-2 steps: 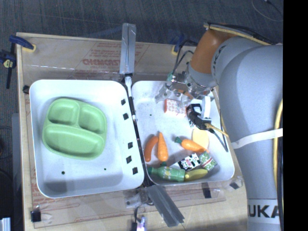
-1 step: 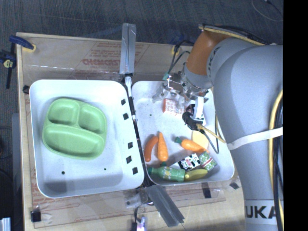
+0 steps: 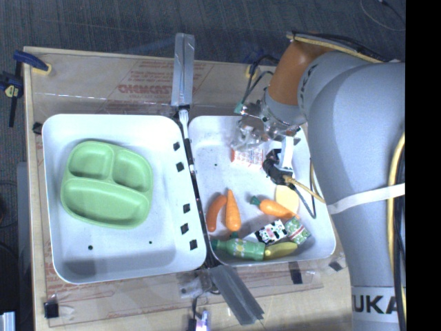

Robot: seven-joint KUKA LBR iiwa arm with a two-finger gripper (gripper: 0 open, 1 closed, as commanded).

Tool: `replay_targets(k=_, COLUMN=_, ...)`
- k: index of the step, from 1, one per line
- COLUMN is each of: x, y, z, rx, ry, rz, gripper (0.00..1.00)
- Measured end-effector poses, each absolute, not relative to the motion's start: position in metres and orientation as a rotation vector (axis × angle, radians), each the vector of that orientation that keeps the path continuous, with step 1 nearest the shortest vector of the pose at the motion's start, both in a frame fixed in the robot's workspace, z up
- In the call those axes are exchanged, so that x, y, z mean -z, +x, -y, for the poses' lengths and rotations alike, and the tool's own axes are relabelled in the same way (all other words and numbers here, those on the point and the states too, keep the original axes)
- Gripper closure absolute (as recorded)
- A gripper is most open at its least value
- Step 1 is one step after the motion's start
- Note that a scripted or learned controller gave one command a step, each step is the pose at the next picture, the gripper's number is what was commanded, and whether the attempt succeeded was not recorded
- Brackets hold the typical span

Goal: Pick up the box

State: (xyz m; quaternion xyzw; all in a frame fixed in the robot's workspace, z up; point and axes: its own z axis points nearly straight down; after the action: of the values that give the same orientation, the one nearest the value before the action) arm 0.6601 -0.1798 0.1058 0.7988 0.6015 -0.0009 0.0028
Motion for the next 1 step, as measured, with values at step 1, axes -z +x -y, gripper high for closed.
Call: replay_targets(k=1, x=-0.1058, y=0.6601, z=0.1797, rx=0.003, ry=2.505, rz=-1.887, gripper=0.0)
